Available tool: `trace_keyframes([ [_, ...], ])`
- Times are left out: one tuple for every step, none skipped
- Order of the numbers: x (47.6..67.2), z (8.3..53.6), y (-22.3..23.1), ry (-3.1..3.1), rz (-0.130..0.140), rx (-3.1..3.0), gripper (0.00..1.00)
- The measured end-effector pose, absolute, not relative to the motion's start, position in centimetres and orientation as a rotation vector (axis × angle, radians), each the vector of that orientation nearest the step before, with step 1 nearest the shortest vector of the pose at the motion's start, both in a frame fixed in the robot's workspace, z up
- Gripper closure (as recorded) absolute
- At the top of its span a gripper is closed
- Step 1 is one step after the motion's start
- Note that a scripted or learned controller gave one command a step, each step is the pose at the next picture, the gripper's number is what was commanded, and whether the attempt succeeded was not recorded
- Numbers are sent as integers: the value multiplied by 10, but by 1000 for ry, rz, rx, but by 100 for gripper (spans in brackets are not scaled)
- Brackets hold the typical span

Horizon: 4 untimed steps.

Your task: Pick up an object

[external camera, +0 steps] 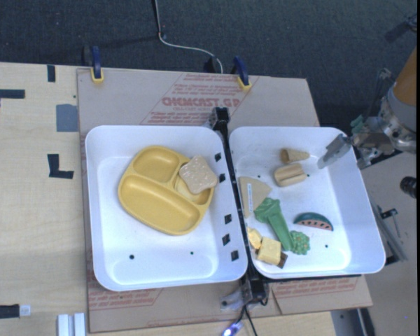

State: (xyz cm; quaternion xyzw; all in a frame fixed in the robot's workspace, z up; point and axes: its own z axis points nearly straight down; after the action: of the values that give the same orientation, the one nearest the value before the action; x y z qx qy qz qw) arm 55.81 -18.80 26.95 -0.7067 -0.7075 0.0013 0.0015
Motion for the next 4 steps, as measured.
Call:
trace_keyframes([
  [514,395,-148,-2232,-8,-2221,0],
  [483,384,-100,-2223,4,-2214,0],
  [485,393,-102,-2222,8,-2215,100],
  [483,324,-22,-2223,11,-2205,100],
])
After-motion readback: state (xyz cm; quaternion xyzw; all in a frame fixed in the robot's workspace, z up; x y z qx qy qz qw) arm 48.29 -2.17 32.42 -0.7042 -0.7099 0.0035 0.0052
